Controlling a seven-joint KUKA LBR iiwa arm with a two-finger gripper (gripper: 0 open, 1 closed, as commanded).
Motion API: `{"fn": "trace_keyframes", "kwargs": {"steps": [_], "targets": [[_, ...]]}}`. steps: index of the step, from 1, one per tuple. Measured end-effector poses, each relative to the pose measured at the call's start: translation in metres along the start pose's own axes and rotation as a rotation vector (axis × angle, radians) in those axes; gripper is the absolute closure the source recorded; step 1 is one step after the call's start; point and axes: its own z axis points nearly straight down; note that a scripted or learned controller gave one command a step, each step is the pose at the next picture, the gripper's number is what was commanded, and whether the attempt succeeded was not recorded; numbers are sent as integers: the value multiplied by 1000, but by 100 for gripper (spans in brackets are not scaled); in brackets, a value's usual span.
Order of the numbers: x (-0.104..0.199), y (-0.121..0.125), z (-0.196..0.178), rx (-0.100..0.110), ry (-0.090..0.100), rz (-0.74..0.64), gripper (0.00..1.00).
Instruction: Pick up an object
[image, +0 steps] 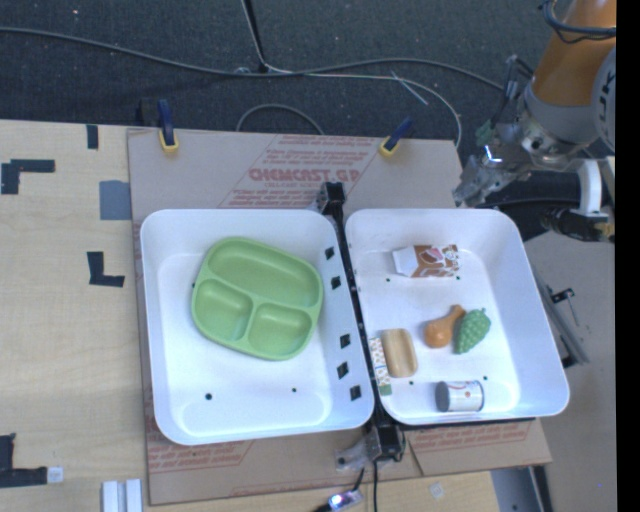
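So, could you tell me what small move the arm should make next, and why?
Probably swing the gripper inward over the right bin. It sits outside that bin's far right corner, while the pickable items, such as the brown-and-white packet and the small can, lie inside.

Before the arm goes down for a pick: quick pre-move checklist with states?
1. Targets present in right bin: ok; packet, bread, can, orange and green toy foods.
2. Targets apart: not ok; the orange and green pieces touch.
3. Gripper over a target: not ok; it sits beyond the bin's far right corner.
4. Gripper state: cannot tell.
5. Green tray clear of the pick area: ok; it lies in the left bin.
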Motion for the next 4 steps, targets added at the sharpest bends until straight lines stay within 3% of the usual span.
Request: {"fn": "trace_keyframes", "kwargs": {"steps": [2, 4], "targets": [[87, -42, 31, 7, 0, -1, 100], [186, -103, 42, 8, 0, -2, 100]]}}
